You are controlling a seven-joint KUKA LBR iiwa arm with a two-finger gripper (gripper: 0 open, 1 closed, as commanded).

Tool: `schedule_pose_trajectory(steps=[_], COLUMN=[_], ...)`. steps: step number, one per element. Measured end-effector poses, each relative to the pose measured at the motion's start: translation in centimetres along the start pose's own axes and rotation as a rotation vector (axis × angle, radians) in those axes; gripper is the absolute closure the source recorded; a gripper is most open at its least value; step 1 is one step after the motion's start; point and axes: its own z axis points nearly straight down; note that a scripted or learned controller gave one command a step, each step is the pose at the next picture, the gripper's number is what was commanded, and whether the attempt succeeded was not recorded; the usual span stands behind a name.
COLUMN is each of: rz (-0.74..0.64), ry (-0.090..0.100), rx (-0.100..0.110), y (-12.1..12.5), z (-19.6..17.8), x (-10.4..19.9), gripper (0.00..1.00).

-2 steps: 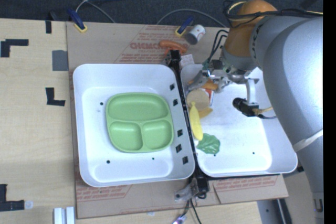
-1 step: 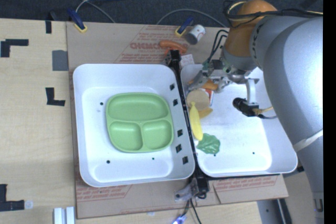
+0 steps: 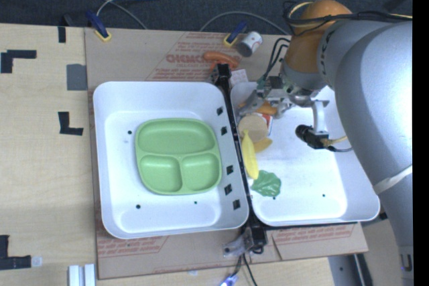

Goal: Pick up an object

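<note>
**A:** Where is your tool right now?

**B:** My tool (image 3: 268, 98) is low over the far left corner of the right bin (image 3: 335, 207), above a small cluster of objects beside the divider between the two bins. From this angle I cannot tell what state it is in, and I see nothing clearly held in it.

**A:** What are you going for?

**B:** I judge it is the pale round-topped object (image 3: 253, 124) just under the tool, a cream cup or lid shape with a bit of orange and red showing at its far edge. It touches the yellow banana-like piece (image 3: 249, 156) that lies along the bin's left wall, and the green leafy piece (image 3: 267, 183) sits just beyond that, nearer the front.

**A:** How do you do this well?

**B:** I think I should come straight down over the middle of the pale object, staying off the bin wall so nothing catches on the rim. The things are crowded, so a slanted approach could nudge the yellow piece or pin two objects together. I would close gently and lift slowly, and only call it picked once it is clear of the floor.

**A:** And the left bin (image 3: 114, 164)?

**B:** It holds a green divided tray (image 3: 177, 154), well apart from my work.
</note>
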Motion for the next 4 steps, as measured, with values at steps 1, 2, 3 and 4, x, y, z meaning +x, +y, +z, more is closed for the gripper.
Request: schedule_pose_trajectory(steps=[1, 2, 3, 4], rz=[-0.002, -0.003, -0.001, -0.002], ry=[0.004, 0.005, 0.003, 0.008], rx=[-0.003, 0.002, 0.001, 0.002], y=[-0.11, 0.03, 0.01, 0.04], z=[-0.04, -0.02, 0.00, -0.02], x=[-0.37, -0.44, -0.30, -0.96], gripper=[0.00, 0.00, 0.00, 0.00])
